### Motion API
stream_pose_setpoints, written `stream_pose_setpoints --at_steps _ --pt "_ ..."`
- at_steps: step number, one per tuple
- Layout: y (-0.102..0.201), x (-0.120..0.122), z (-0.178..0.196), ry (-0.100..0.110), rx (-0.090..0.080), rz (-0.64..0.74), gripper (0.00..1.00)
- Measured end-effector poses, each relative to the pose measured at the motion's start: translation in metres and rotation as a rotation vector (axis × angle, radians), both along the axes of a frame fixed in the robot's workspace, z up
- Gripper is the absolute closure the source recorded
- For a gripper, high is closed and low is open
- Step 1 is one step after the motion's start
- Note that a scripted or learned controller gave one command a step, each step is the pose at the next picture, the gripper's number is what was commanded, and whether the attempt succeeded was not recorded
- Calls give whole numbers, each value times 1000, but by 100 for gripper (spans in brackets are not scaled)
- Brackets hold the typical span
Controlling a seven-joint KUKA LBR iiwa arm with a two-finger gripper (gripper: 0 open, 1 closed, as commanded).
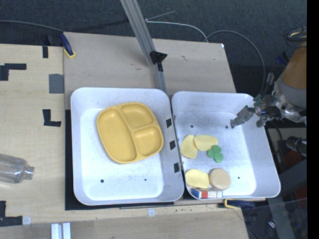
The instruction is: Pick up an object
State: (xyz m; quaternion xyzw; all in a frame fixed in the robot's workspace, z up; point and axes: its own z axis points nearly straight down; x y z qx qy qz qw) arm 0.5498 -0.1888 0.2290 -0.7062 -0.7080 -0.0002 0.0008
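My gripper [247, 122] hangs over the right bin [259, 183] near its far right wall, open, with nothing between its fingers. Below and to its left lie the small objects: two pale yellow slices [188, 146] [205, 142] touching each other, and a green leafy piece [216, 155] beside them. At the bin's near edge a yellow chunk [197, 179] sits next to a tan round piece [220, 179]. A yellow divided plate [130, 132] lies in the left bin [84, 178].
A slanted metal pole [140, 26] comes down to the far edge between the bins. At the bench's left edge lies a clear bottle [14, 169]. A red, white and blue item [206, 194] sits under the right bin's near rim. Cables run behind the right bin.
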Motion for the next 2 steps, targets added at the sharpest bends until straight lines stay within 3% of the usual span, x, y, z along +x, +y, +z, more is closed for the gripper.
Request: stream_pose_setpoints --at_steps 1,2 --pt "1 1 10 -1 1 2 100" --pt "29 -36 -62 10 2 -3 100"
